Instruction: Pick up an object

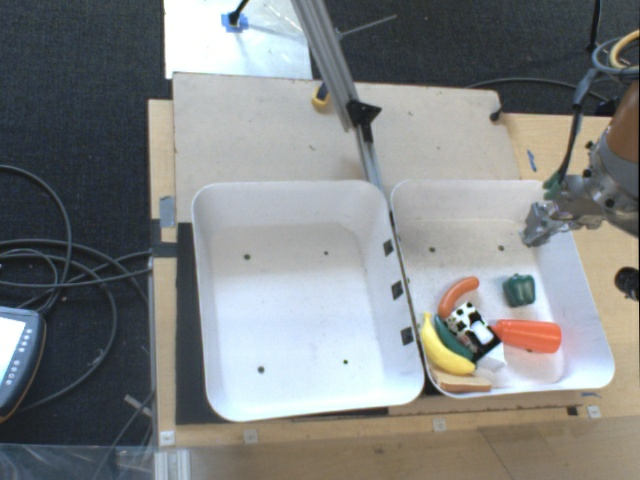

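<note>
Whether the gripper (541, 226) is open or closed cannot be made out; it shows as a grey blur with nothing visibly held, hanging over the far right corner of the right bin (583, 268), close to its right wall. The bench (250, 128) lies bare behind both bins. The left bin (203, 268) offers a wide bare floor. The arm (615, 168) is cut off by the right edge. A slanted metal pole (330, 48) comes down to the shared rim between the bins. In the right bin's near half, well apart from the gripper, the toys crowd together: an orange carrot (527, 335) lying roughly left to right, a yellow banana (437, 346) curving along the near left wall, a red sausage (458, 293) lying diagonally, a green pepper (518, 289) standing apart, and a black-and-white piece (470, 326), hard to identify, partly overlapping the banana.
</note>
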